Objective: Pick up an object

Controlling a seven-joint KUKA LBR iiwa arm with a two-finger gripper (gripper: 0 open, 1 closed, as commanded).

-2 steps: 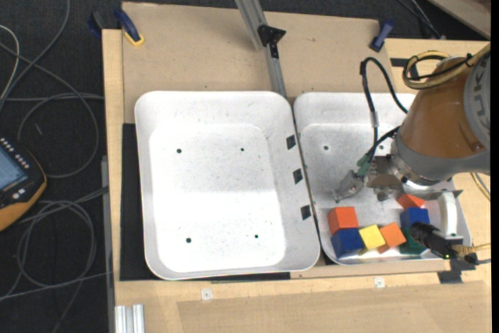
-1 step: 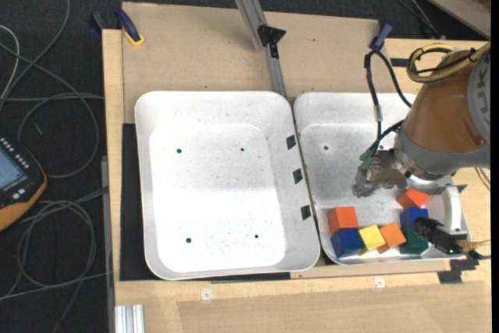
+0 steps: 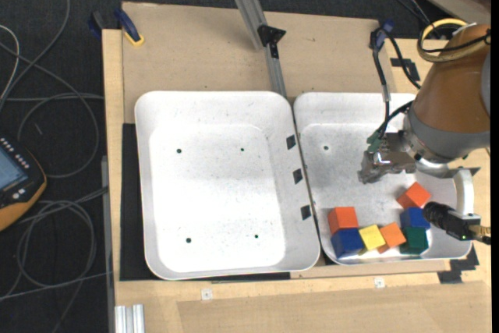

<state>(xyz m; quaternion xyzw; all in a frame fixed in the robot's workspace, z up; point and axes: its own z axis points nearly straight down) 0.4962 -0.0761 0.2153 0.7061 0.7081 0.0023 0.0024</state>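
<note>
The right bin [image 3: 327, 129] holds coloured blocks [image 3: 378, 230] at lower right; the gripper [image 3: 376, 168] hovers above them, its opening unclear.

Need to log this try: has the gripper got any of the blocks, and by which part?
Nothing held. The gripper hangs over bare floor of the right bin, with the blocks clustered at the bin's near corner, apart from it.
</note>
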